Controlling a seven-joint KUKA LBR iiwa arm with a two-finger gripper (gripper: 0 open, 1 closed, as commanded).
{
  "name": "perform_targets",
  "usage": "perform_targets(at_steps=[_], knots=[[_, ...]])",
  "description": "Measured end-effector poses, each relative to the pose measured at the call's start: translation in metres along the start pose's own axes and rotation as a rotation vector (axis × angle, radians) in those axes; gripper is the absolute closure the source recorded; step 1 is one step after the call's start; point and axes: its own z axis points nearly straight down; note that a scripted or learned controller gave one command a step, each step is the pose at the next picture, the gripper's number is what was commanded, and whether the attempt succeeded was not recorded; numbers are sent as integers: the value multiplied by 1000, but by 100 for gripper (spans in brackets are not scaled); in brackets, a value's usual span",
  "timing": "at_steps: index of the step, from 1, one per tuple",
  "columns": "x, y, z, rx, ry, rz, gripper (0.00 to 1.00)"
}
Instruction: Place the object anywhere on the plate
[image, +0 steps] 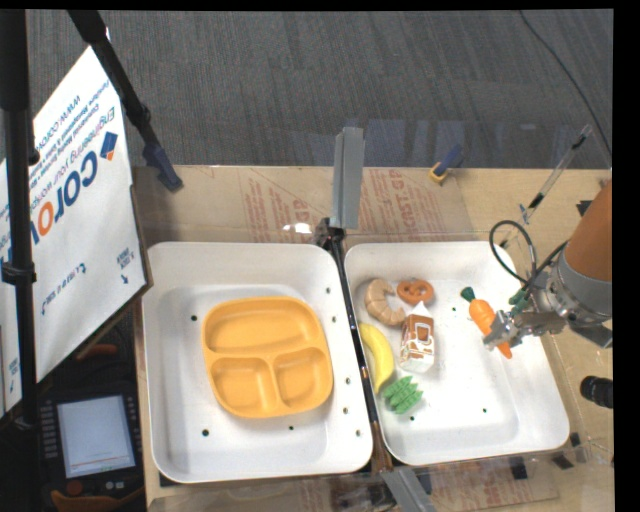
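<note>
An orange plate (268, 357) with three compartments lies in the left bin (170, 400). A toy carrot (481, 312) with a green top lies in the right bin (500, 420), near its right side. My gripper (503, 335) is low over the carrot's lower right end, and part of the carrot is hidden behind it. Nothing lies on the plate.
At the right bin's left side lie a croissant (380, 298), a pretzel (415, 291), a banana (377, 354), a small carton (417, 342) and a green toy (403, 395). A grey divider post (346, 185) stands between the bins. A slanted sign (70, 215) stands at the left.
</note>
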Motion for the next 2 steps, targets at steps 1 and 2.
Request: perform_targets(at_steps=[1, 2], knots=[[65, 31, 25, 2, 1, -84, 100], [121, 18, 12, 2, 1, -157, 100]])
